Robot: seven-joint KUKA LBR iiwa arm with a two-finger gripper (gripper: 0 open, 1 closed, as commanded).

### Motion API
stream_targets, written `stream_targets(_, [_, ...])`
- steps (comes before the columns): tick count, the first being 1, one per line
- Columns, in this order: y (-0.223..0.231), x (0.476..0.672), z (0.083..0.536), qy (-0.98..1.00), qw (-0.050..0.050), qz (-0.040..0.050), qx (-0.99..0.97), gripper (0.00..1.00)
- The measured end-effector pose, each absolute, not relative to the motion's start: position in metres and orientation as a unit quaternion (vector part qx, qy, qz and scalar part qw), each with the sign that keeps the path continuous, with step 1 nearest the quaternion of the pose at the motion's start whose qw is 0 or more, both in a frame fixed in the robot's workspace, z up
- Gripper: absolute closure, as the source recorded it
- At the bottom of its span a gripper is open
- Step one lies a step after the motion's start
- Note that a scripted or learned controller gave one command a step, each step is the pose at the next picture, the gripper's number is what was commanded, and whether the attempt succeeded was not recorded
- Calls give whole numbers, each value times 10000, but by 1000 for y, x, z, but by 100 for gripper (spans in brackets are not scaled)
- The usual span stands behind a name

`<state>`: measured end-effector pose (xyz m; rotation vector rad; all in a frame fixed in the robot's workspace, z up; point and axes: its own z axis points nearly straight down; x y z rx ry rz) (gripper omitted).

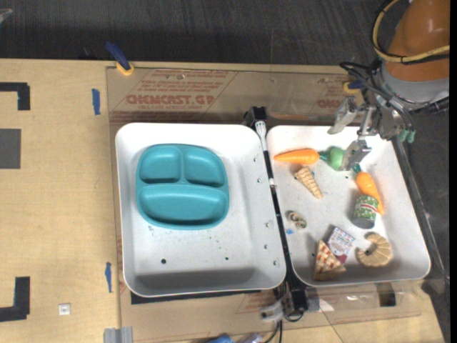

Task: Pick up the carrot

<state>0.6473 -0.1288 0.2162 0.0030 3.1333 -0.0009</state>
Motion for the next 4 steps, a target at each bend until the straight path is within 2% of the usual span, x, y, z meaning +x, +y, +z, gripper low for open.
stream_targets(1, [-142,634,100,9999,68,-11,-140,0])
stream_targets(2, [-223,587,89,9926,43,0,-1213,0])
stream_targets(3, [-222,640,88,9973,56,-5,-736,0])
stream_targets(4, [-218,618,88,9948,35,0,1019,0])
